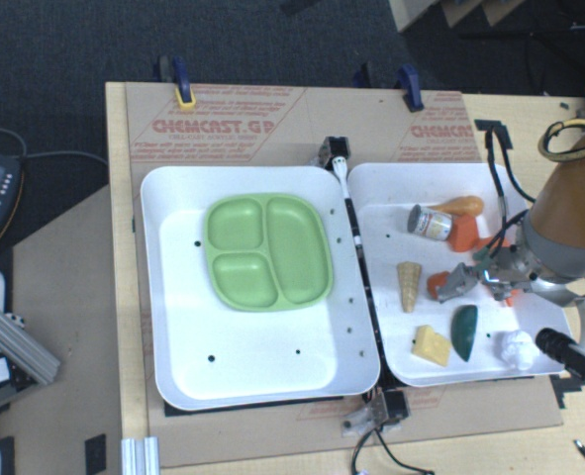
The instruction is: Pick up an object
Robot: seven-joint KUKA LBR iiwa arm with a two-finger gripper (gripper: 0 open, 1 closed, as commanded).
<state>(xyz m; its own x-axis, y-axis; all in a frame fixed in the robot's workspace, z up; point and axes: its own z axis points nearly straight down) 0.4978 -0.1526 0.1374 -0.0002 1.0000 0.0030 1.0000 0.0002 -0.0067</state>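
We hovered gripper low in right bin by red piece; finger state unclear, nothing lifted yet.

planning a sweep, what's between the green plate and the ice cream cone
In the camera view, the two bins' adjoining white rims lie between the green divided plate and the cone. Otherwise bare white bin floor on both sides.

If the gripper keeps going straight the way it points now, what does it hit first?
Probably the small red object just ahead of the gripper, in the right bin; beyond it stands the tan cone. Height is unclear.
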